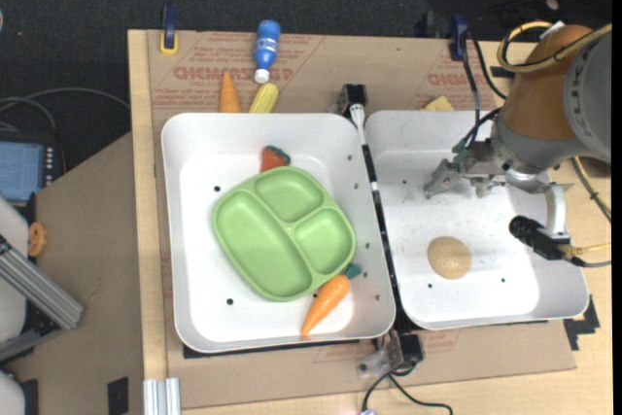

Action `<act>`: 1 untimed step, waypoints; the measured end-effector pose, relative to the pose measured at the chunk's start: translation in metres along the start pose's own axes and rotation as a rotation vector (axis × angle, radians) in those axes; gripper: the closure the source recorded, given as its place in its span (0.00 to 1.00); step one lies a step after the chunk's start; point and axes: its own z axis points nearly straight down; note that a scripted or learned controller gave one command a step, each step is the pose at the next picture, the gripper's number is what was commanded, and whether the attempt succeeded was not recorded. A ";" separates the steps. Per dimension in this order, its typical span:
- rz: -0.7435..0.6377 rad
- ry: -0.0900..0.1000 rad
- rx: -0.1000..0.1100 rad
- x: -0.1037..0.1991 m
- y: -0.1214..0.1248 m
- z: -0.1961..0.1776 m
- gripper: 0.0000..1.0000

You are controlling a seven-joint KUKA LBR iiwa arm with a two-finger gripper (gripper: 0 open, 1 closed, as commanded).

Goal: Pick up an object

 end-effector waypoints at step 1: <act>0.000 0.000 0.000 0.000 0.000 0.000 0.00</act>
